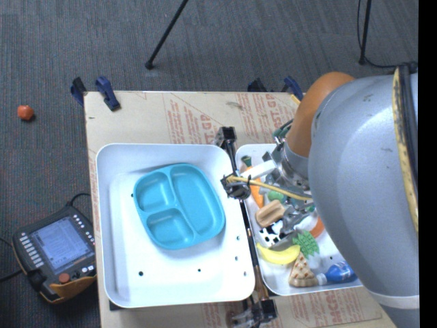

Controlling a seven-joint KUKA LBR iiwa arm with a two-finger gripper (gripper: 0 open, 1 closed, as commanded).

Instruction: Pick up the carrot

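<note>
Orange carrot lies in the right bin, just beside its left wall, above the banana. Judged light, rigid, smooth; grip across mid-body. Gripper state cannot be told.

A bright blue three-compartment plastic plate lies in a shallow white bin. The neighbouring white bin holds a yellow banana, a black-and-white spotted toy and an orange carrot.
</note>
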